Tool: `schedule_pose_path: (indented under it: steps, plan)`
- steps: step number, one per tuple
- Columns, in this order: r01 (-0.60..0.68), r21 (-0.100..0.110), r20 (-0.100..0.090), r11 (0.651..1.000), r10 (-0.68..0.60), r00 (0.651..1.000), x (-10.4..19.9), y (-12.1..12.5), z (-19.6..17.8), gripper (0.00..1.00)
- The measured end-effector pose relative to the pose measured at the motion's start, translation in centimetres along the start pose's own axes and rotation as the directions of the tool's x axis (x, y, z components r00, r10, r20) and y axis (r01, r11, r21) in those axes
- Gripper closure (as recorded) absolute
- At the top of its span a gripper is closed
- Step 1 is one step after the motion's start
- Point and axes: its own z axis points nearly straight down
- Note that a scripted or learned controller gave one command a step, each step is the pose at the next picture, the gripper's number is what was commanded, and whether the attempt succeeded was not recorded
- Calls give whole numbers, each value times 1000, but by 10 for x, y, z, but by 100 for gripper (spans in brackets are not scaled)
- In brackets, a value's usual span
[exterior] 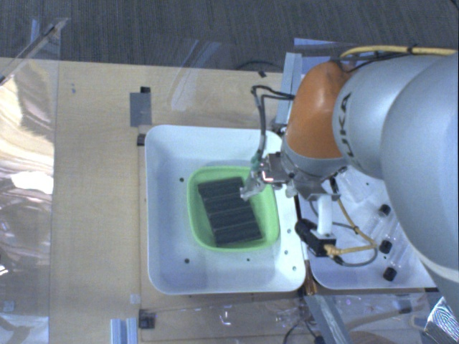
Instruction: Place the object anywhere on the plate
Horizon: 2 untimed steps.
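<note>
A pale wooden bench (pixel 86 192) on dark carpet (pixel 179 9) carries a white bin (pixel 165 264). Inside it, a dark ridged block (pixel 228 212) lies on a green plate (pixel 197 228). Whether the jaws are parted cannot be told.

Even overhead light, soft shadows. Strong glare on clear plastic sheet (pixel 25 156) at left. White bin (pixel 165 213) slightly overexposed. Overall soft, grainy; near arm housing (pixel 409 135) blurred.

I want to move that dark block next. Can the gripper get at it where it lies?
Probably yes. The dark ribbed block lies flat on the green plate in the left bin, uncovered, and the gripper hangs right at the block's upper right edge.
</note>
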Motion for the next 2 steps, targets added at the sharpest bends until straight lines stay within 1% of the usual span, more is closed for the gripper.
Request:
schedule_pose_path:
  steps: [1, 2]
  plan:
    - [77, -1, 1, 997, -77, 997, -47, 21, -12, 0]
    - [85, -8, 2, 996, -85, 996, -45, 23, -23, 100]
